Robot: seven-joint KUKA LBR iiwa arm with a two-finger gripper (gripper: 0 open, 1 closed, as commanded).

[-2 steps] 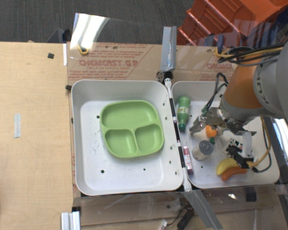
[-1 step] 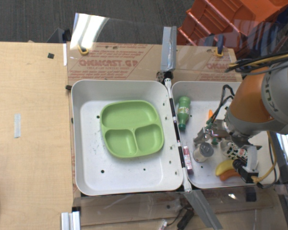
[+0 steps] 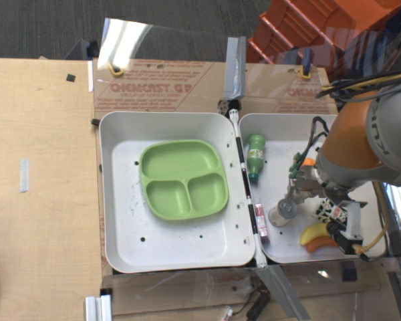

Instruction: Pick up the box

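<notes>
- While the grey arm (image 3: 351, 146) with its orange band is reaching in from the right, its tool end is hanging low over the right-hand bin (image 3: 281, 129), near that bin's front left part.
- Whether the jaws are apart or together I cannot tell from here; nothing is showing between them.
- A small white box (image 3: 331, 211) with dark markings, which I am taking to be the task's thing, is lying on the bin floor just to the right of the tool end, partly tucked under the wrist.
- A yellow and orange fruit-shaped toy (image 3: 317, 236) is lying just in front of the box, and a green bottle (image 3: 254, 156) is lying further back by the bin's left wall.
- The left-hand bin (image 3: 120, 246) is holding a green divided plate (image 3: 184, 179), well apart from the action.
- To my eye the arm is working through the approach step, with no grasp made yet.
- The next move is calling for a shift towards the box, jaws lining up across it, then a closing grip clear of the toy before lifting.
</notes>
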